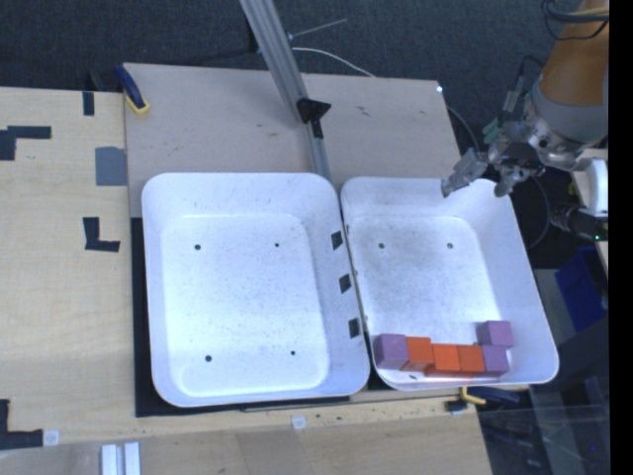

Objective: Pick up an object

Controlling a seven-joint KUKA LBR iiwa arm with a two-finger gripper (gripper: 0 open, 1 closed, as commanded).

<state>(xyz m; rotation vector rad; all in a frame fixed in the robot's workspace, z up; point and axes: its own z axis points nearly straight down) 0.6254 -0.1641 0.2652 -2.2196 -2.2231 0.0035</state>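
Observation:
Several purple and orange blocks lie in a row along the near edge of the right bin (514, 255): a purple block (391, 349) at the left, orange blocks (447, 357) in the middle, and purple blocks (495, 344) stacked at the right end. My gripper (477, 176) hangs over the far right corner of that bin, well away from the blocks. Its two fingers stand apart with nothing between them.
The left bin (158, 265) sits beside the right one. A slanted metal rail (282, 57) crosses the bench behind the bins. A blue and yellow tool (134, 92) lies at the bench's far left corner. Cables run near the arm at right.

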